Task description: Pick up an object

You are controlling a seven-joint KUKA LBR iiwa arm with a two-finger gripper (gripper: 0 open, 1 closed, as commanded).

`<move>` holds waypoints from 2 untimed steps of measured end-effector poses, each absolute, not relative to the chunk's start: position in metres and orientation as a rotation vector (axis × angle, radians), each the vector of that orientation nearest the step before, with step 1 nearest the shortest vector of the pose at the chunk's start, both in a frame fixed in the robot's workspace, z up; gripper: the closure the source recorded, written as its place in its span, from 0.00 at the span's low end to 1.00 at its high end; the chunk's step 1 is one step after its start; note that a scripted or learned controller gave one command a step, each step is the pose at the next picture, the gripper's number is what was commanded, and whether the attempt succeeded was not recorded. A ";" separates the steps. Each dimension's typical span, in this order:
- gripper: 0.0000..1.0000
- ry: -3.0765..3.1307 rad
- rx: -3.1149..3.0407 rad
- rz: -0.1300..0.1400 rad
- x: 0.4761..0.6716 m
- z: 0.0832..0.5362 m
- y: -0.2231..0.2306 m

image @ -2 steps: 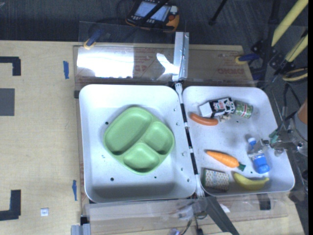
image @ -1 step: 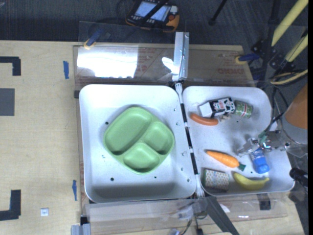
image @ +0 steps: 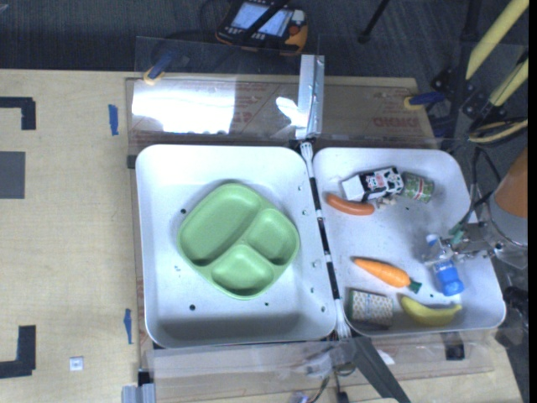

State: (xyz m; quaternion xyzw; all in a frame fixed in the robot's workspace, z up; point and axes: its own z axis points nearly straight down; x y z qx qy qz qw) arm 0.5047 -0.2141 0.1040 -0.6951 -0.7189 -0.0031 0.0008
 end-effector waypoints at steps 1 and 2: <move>1.00 -2.069 -2.366 0.000 0.549 0.200 -0.184; 1.00 -2.050 -2.377 0.002 0.568 0.175 -0.143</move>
